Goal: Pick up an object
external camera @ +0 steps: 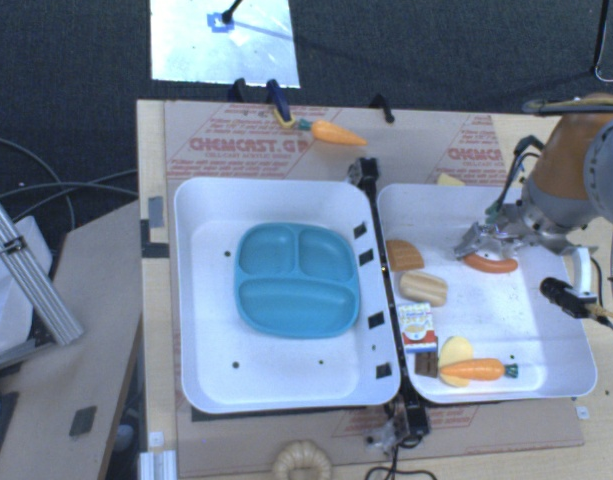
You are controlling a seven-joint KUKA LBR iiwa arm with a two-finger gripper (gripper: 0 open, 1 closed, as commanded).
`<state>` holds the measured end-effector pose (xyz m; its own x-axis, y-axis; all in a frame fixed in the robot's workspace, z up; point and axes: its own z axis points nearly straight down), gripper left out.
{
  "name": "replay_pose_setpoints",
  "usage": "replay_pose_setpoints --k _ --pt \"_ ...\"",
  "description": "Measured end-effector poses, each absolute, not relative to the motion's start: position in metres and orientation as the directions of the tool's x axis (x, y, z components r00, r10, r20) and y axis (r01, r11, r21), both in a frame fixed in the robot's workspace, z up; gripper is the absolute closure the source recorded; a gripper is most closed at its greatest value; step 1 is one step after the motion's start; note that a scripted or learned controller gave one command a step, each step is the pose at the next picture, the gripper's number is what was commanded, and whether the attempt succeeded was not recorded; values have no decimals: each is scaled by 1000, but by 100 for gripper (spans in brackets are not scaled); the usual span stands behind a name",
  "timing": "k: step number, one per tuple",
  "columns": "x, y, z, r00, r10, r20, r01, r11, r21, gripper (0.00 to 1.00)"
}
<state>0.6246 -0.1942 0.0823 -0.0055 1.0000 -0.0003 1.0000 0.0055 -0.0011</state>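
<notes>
Gripper is sitting low in the right bin, upper right of the frame, arm coming in from the right edge. Jaw state: can't tell from this angle, metal is bunching into one blob. Not seeing anything between them.

Orange-red sausage is lying flat on the bin floor right under the gripper's lower edge. Touching or just clear, can't tell.

Further left in the same bin, a brown bread roll is lying against the left wall, with a pale bun just below it. Below those a small printed carton is lying flat, with a dark brown block at its lower end. A yellow piece and a carrot are lying together in the lower part of the bin, carrot's green tip pointing right. All of these are sitting well apart from the gripper.

A small yellow thing is peeking over the bin's top rim.

Left bin is holding a blue divided plate, centre of frame, flat.

A second carrot is lying outside the bins on the cardboard sheet, above the left bin. A shiny square panel is lying on the dark floor at upper left.
</notes>
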Motion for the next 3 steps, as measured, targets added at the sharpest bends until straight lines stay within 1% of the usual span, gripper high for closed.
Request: replay_pose_setpoints --k 1,2,3 --pt "627 -194 96 -7 1000 -1 1000 7 6 100" --pt "637 -195 145 -5 1000 -2 1000 5 7 100" --pt "633 -201 195 -2 1000 -2 1000 2 7 100"
